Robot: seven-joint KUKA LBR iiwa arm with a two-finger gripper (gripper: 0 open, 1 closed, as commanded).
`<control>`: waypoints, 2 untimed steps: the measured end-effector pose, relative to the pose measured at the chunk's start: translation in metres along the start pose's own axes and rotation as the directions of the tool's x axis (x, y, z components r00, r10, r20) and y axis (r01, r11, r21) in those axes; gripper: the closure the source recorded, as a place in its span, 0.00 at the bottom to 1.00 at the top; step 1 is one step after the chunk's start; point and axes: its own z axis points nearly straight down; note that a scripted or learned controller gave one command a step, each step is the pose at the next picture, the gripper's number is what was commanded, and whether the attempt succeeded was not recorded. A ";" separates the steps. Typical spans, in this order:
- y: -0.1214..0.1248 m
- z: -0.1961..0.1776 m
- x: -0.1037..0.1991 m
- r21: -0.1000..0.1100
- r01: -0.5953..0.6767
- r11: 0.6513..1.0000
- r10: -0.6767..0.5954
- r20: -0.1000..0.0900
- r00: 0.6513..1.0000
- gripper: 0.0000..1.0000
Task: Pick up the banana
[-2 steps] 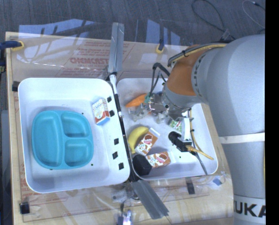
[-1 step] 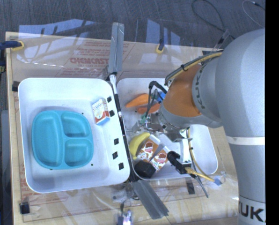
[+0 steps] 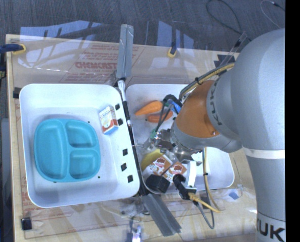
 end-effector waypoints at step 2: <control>-0.043 -0.127 0.071 0.020 0.238 0.971 -0.238 -0.019 0.971 0.00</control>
